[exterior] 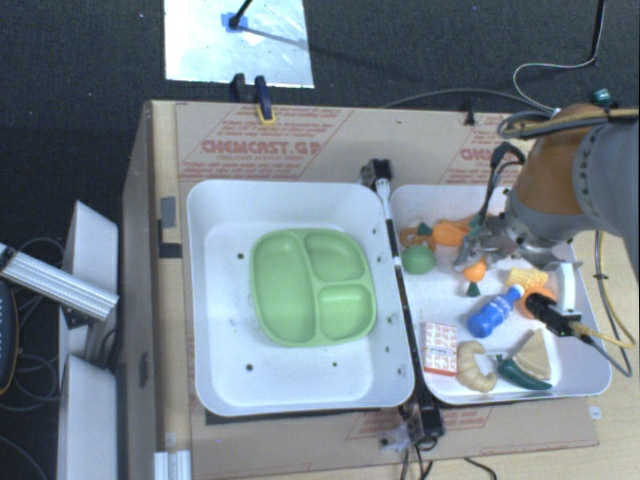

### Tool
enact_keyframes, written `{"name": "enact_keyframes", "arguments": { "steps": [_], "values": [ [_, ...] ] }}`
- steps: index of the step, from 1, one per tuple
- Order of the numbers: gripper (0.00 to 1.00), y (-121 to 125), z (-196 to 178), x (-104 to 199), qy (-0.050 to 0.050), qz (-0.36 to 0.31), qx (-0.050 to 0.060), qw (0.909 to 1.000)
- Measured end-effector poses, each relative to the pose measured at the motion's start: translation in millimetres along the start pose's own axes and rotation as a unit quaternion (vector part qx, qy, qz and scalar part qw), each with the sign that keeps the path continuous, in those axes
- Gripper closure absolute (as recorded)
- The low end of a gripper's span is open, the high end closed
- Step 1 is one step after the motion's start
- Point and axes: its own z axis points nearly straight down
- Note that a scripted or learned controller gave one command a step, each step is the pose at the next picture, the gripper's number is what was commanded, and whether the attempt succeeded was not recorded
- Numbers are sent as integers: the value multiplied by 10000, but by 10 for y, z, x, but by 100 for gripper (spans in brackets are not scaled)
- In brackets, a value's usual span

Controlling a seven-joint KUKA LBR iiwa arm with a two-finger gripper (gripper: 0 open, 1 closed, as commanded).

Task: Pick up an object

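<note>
**Arm low over the cluttered right bin, nothing gripped yet**

Biggest first: the left bin (215, 268) holds just a green divided plate (312, 285), sitting mid-bin, well apart from the action. The right bin (590, 368) is where the pick has to happen, so I'll use its small green ball (419, 259) as the marker for everything else.

The arm (590, 183) comes in from the right w/ its orange band above the wrist, and the gripper (478, 253) is down just right of the green ball. Can't tell from here whether the fingers are apart or together; the wrist body hides most of them, and I see no obj clearly btwn them.

Candidates, big to small:
- blue bottle (495, 313), lying tilted, down-right of the ball
- tan croissant-like piece (474, 365), well below the ball, near the bin's front wall
- red-and-white packet (438, 347), flat, below the ball
- orange toy (445, 233), just above-right of the ball
- small orange bit (474, 270), right of the ball, nearest the gripper

My take on doing it well: go for whatever's right under the tips, prob the small orange bit or the ball. Centre over one obj only, since the neighbours sit close. The ball is round and may squirt sideways, so close across its middle, then lift straight up and check it comes w/ the fingers.
</note>
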Motion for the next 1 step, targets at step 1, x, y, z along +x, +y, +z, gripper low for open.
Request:
{"name": "enact_keyframes", "arguments": {
  "steps": [1],
  "values": [
    [100, 277, -908, 735, 8, -3, -11, 10000]
  ]
}}
